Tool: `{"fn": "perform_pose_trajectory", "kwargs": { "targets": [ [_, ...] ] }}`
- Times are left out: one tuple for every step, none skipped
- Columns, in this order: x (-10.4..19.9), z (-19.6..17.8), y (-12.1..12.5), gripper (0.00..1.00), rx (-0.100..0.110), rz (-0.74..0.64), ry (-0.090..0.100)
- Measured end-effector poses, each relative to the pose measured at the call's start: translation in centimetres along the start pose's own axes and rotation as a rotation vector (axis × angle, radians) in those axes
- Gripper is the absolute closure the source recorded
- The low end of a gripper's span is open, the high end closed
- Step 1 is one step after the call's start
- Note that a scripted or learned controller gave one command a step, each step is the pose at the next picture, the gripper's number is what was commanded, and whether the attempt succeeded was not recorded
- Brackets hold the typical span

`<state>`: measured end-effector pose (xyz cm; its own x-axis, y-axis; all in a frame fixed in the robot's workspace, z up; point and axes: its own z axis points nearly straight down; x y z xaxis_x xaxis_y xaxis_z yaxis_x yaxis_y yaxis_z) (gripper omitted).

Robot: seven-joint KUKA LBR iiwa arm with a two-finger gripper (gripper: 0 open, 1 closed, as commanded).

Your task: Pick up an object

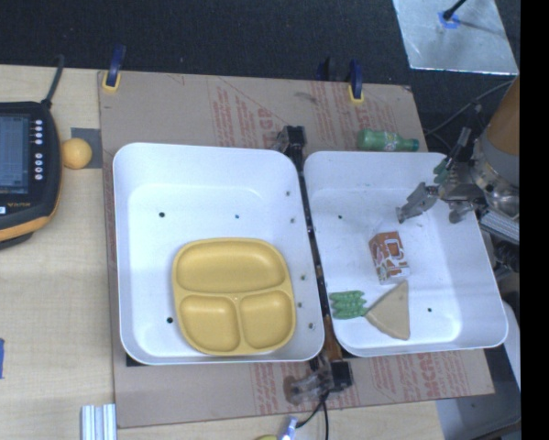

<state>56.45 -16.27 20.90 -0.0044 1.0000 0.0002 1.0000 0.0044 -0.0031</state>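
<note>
The right bin [457, 330] holds three things: a red-brown packet [389, 255] near its middle, a small green item [346, 303] at the front left, and a tan wedge [391, 312] beside the green item. My gripper [435, 212] hangs over the bin's back right part, up and right of the packet. It is open, its fingers spread apart with nothing between them. The arm reaches in from the right edge.
The left bin [146, 181] holds a yellow divided plate [235, 293]. A green bottle [388, 140] lies on the cardboard behind the right bin. A teach pendant [13, 172] and a yellow ball [76, 152] sit at the far left.
</note>
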Motion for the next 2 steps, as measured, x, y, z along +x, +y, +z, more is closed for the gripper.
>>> {"fn": "perform_pose_trajectory", "kwargs": {
  "targets": [
    [2.1, 11.8, 1.8, 0.00, 0.003, -0.001, 0.000],
    [2.0, 10.7, 1.8, 1.00, 0.002, -0.003, -0.002]
  ]
}}
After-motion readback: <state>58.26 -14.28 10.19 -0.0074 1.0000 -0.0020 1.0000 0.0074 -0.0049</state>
